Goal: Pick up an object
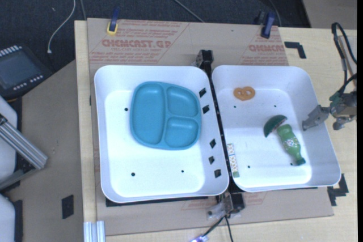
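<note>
My gripper (317, 117) at right bin (317, 173) right rim; finger state: cannot tell. Nothing picked yet. Green bottle (289, 141) lies near in that bin, pretzel (244, 93) further back. Reach, grasp, lift all remain.

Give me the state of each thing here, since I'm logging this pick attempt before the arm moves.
Blue divided plate: lying flat in the left bin, right side up.
Pretzel: lying flat in the right bin, near its far wall.
Green bottle: on its side in the right bin, untouched.
Gripper: at the right bin's right rim, holding nothing.
</note>
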`<state>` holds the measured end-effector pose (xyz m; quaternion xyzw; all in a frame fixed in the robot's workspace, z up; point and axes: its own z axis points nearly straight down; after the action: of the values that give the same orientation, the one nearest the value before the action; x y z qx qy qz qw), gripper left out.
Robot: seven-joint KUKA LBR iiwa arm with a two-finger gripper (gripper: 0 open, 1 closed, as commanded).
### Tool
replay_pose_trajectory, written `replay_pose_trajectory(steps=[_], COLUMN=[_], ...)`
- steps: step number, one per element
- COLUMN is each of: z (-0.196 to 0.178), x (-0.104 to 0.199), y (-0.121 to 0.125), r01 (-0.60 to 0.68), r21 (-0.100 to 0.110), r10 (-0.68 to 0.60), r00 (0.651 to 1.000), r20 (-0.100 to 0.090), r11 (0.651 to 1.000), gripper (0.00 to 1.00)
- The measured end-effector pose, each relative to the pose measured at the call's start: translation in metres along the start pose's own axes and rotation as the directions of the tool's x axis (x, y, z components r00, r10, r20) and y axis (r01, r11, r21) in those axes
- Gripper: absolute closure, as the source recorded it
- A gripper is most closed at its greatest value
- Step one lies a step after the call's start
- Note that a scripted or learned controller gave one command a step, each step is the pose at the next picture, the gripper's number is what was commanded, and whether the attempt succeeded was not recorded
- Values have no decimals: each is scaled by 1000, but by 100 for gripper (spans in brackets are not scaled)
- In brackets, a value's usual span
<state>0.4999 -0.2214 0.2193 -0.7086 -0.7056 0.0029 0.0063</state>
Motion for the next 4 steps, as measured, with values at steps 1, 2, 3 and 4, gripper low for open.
replay_pose_trajectory(steps=[1, 2, 3, 4], z=[-6, 57, 100, 136], x=[1, -1, 1, 5], y=[3, 4, 0, 1], r01=[4, 4, 4, 8], r21=[-12, -6, -7, -8], r10=[-4, -4, -4, -8], r00=[1000, 1000, 1000, 1000], r20=[4, 1, 1, -5], r11=[1000, 1000, 1000, 1000], gripper=[0, 0, 0, 0])
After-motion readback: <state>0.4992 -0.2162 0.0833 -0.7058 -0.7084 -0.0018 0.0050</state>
